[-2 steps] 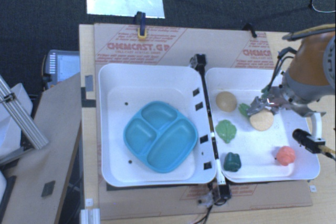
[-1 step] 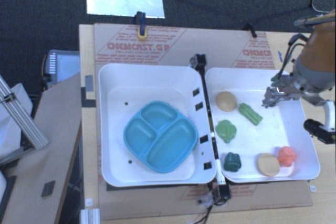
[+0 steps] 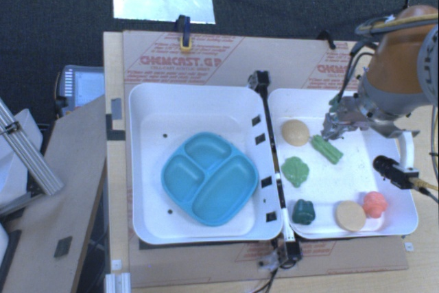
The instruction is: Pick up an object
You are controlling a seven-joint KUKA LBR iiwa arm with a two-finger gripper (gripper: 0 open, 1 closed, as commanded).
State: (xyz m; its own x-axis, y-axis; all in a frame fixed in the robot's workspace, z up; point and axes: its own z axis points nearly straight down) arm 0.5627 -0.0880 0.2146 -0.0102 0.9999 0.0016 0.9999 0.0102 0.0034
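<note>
My gripper hangs low in the right bin, its tip right at the upper end of a green stick-shaped toy. A tan round toy lies just to the left of it. Further down the bin are a light green leafy toy, a dark green pepper-like toy, a tan disc and a pink toy. The view does not show whether the green stick is between the fingers.
The left bin holds a blue divided plate. A black divider with clips runs between the bins. A black fitting juts over the right bin's right side. The arm's grey and orange body overhangs the upper right.
</note>
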